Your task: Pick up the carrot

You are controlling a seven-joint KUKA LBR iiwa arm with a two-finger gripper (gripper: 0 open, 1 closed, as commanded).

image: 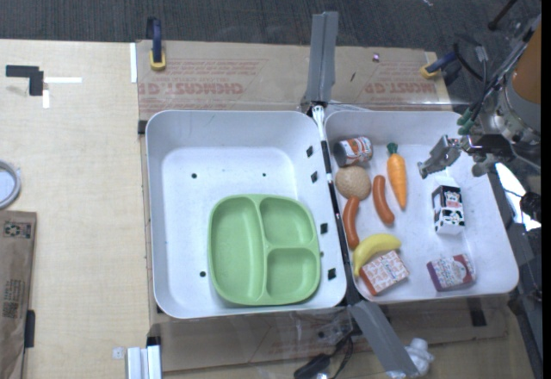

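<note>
We see the orange, green-topped carrot (396, 178) lying beside a sausage (382, 200), gripper (441, 157) nearby, released.

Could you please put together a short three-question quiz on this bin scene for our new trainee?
1. True or false: the carrot lies in the same bin as the green tray.
2. Which item lies nearest the carrot's left side? A) milk carton B) sausage C) banana
3. Fill in: the gripper is over the ______ bin, to the carrot's right.

Key
1. False: the carrot lies in the right bin, while the tray sits in the left bin.
2. B
3. right
</note>
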